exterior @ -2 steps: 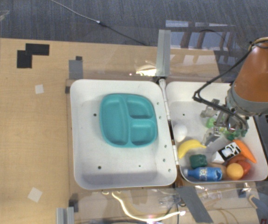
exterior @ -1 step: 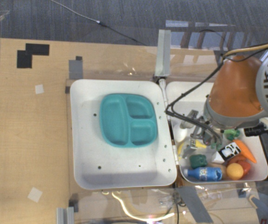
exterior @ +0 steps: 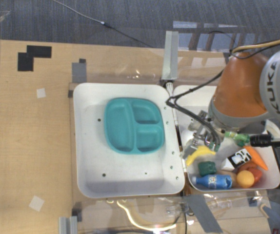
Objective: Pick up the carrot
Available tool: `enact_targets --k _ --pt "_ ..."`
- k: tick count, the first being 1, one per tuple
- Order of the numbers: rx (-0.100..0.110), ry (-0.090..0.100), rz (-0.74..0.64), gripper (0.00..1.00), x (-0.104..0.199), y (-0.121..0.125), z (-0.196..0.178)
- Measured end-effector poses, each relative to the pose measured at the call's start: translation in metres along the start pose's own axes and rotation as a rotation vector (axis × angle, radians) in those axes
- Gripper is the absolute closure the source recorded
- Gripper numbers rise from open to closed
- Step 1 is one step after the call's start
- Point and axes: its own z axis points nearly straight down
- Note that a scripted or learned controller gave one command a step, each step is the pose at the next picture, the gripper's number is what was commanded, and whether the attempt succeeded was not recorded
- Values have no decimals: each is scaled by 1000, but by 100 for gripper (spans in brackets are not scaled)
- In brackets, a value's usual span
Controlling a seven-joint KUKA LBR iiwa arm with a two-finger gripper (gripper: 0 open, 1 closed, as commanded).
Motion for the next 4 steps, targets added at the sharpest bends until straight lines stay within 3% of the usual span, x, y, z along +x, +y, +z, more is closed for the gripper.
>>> enact_targets --k 1,2,3,4 --pt "-3 -6 -6 100 -2 2 -11" --pt "-5 -14 14 100 -36 -23 -169" --pt "-2 -6 11 0 -34 -22 -165" --pt "-2 -5 198 0 12 -27 -191"
